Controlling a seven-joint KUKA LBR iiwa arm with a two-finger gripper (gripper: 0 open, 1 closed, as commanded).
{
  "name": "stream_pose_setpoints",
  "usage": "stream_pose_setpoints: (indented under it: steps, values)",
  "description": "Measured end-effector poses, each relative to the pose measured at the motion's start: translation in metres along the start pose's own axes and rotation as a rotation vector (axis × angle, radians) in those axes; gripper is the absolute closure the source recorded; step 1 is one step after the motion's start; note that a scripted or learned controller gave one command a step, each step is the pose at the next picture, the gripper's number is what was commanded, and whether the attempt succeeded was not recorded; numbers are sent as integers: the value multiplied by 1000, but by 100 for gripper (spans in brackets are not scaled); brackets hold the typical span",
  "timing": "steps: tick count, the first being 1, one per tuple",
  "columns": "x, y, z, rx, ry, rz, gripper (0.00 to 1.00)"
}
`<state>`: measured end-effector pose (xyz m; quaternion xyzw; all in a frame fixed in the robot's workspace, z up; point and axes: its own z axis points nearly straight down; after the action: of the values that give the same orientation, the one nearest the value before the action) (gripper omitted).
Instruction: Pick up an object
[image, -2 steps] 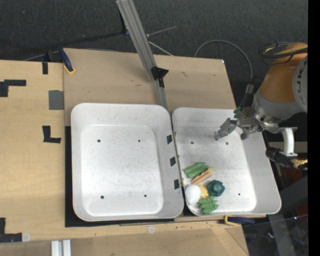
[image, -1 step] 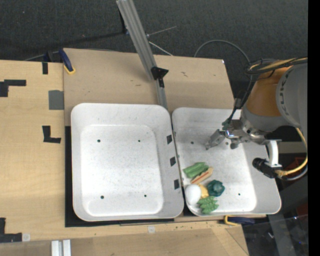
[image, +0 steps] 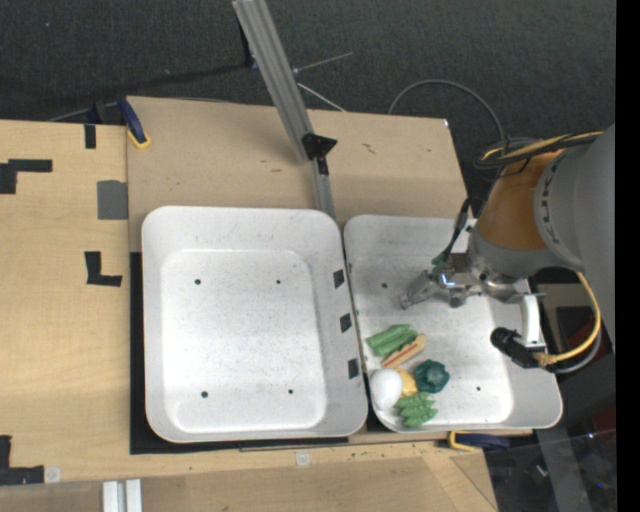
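Fingers (image: 418, 295) slightly spread, it seems, though small and blurred; nothing between them. Gripper (image: 425, 292) low over the speckled floor of the right bin (image: 400, 245), about mid-bin, pointing left. Behind it the grey arm (image: 560, 210) with its orange band (image: 510, 210), reaching in from the right.

Nearer, and apart from the gripper, a tight cluster of objects in the near-left corner of that bin: green leafy piece (image: 390, 338), orange stick (image: 403, 352) touching it, white egg (image: 386, 384), dark teal lump (image: 432, 376), another green piece (image: 417, 409) against the near wall.

Bare floor across the far half and the right side of the right bin. Left bin (image: 240, 230) just beside it, walls touching along black clips (image: 347, 322). Wooden bench (image: 60, 200) all around, a metal pole (image: 280, 80) slanting in from the far side, dark carpet (image: 500, 50) beyond.
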<state>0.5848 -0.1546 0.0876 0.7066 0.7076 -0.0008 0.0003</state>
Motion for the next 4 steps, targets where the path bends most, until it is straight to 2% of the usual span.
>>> stream_pose_setpoints:
  steps: [1,3,4]
  values:
    - [1,0,-11,1,1,-1,100]
    - [-4,-14,-118,-5,0,0,100]
    - [-3,-13,-141,-3,1,0,100]
